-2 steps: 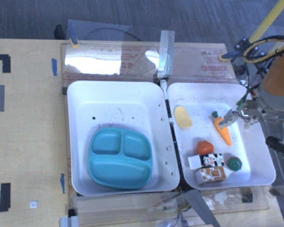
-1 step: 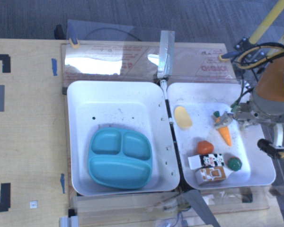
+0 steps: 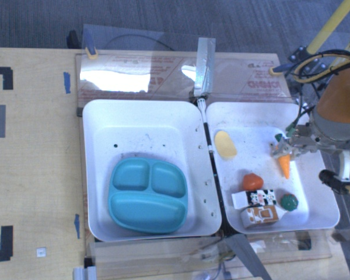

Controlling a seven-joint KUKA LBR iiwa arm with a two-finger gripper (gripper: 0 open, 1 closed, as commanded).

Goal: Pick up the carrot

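Apparently the gripper (image 3: 286,149) sat at the carrot's (image 3: 285,166) upper end, right of frame centre in the right bin (image 3: 324,217); the carrot's long axis ran down-frame; jaw state unclear.

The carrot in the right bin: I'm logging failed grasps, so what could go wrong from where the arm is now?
The small orange carrot lies close to the right white bin's far-side wall, so the claw could bump that wall. It is tapered and slim, so it may slip or roll out of a pinch. The claw sits over its top end rather than its middle, so a grasp might tip it.
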